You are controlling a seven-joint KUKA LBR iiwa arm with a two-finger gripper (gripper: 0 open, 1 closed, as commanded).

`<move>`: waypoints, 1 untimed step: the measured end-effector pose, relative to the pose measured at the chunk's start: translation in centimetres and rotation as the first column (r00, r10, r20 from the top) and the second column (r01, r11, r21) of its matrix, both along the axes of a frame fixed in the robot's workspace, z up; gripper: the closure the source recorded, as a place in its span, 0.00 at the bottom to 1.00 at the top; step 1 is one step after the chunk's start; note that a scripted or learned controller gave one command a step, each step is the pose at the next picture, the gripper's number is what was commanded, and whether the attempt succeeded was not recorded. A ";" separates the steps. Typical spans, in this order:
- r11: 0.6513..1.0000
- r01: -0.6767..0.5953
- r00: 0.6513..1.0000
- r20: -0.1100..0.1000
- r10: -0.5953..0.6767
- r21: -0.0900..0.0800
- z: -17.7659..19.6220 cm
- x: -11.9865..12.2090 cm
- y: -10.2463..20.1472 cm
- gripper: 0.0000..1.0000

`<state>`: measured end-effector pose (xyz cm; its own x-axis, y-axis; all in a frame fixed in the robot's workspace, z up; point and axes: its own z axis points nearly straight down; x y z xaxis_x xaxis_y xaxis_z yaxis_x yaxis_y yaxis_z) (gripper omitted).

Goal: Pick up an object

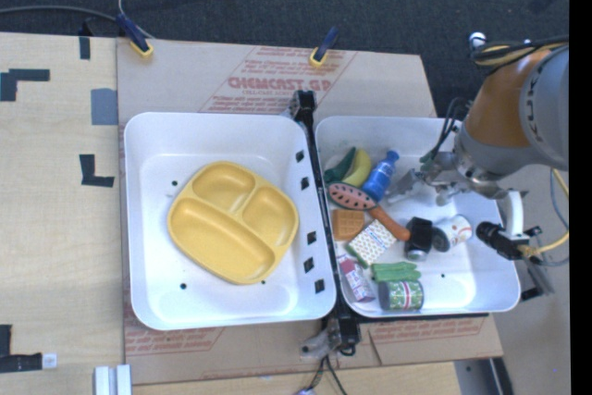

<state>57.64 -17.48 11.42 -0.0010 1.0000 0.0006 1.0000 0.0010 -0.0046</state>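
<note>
Arm (pixel 518 120) low over the right bin (pixel 481 287), gripper (pixel 427 178) down among the clutter.
I see the gripper near the blue bottle (pixel 380 176) and the brush (pixel 365 206), but I cannot tell whether it is clenched or released. Nothing visibly sits in it. The green can (pixel 401 294), black item (pixel 421 236) and patterned packet (pixel 372 243) lie nearby. A yellow divided plate (pixel 233 220) rests in the left bin (pixel 148 291).
</note>
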 end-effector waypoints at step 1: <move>1.000 -0.001 1.000 0.006 0.001 -0.001 -2.9 2.9 4.0 0.00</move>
